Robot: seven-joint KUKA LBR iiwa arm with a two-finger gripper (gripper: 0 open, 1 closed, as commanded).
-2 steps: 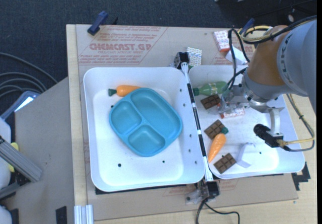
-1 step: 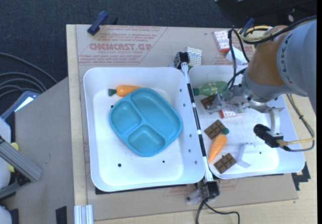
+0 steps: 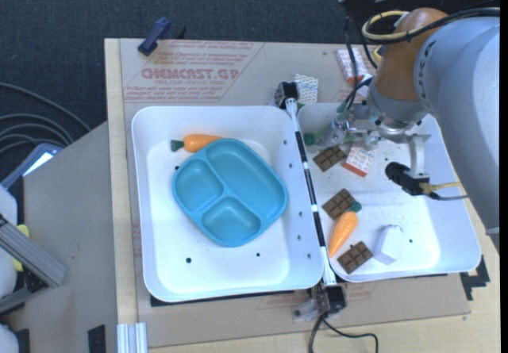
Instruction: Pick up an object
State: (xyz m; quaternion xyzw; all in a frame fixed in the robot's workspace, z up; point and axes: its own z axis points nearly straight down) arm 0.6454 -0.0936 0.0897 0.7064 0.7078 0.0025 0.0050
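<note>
Brown waffle [image 3: 329, 157] seemingly beside gripper [image 3: 347, 131]

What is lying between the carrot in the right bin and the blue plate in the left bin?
In the camera view, between the right-bin carrot and the blue plate lie bare white floor of the left bin and the two bins' adjoining rims.

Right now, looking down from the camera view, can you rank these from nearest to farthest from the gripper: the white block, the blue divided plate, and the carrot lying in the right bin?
Measured from the gripper, at the right bin's far left:
1. Carrot in the right bin, near the divider.
2. White block, near front corner; fairly close to the carrot's rank.
3. Blue divided plate, across in the left bin.
</note>
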